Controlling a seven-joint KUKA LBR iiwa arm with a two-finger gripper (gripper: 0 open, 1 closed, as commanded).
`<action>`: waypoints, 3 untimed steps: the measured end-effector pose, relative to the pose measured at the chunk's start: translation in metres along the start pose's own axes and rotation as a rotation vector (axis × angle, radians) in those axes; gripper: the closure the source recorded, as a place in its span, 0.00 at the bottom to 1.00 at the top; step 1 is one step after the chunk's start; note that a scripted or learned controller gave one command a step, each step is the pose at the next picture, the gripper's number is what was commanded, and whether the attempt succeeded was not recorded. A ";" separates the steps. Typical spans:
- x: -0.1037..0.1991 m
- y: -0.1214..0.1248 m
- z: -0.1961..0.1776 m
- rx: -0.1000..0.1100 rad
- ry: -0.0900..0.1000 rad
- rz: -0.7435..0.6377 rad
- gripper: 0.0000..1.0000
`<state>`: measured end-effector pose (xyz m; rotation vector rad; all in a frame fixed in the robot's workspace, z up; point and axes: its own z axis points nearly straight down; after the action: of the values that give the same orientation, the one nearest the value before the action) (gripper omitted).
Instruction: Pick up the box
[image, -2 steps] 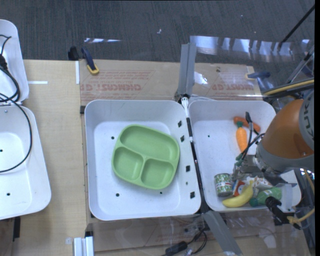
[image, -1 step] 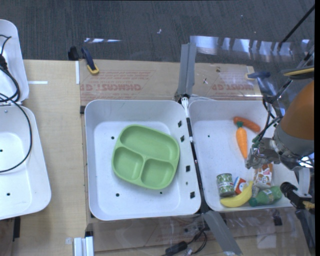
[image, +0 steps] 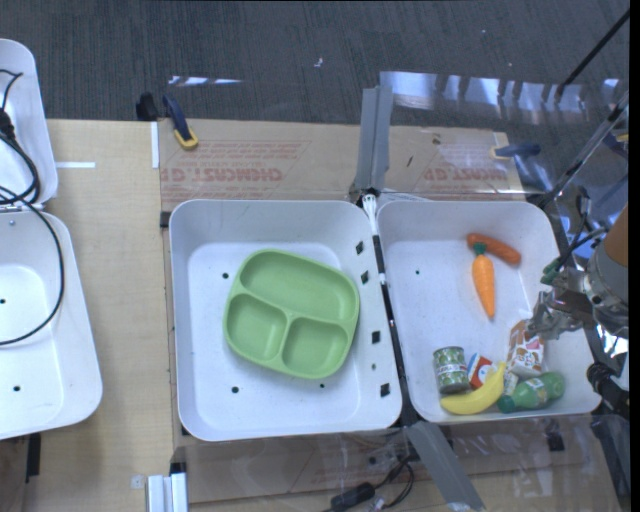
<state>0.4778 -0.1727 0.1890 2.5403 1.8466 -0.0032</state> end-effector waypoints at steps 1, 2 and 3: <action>0.041 0.038 -0.002 0.002 0.000 -0.146 1.00; 0.041 0.038 -0.002 0.002 0.000 -0.147 0.00; 0.082 0.005 0.046 0.003 0.001 -0.335 0.00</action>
<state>0.5082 -0.0963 0.1424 2.1996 2.2468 -0.0042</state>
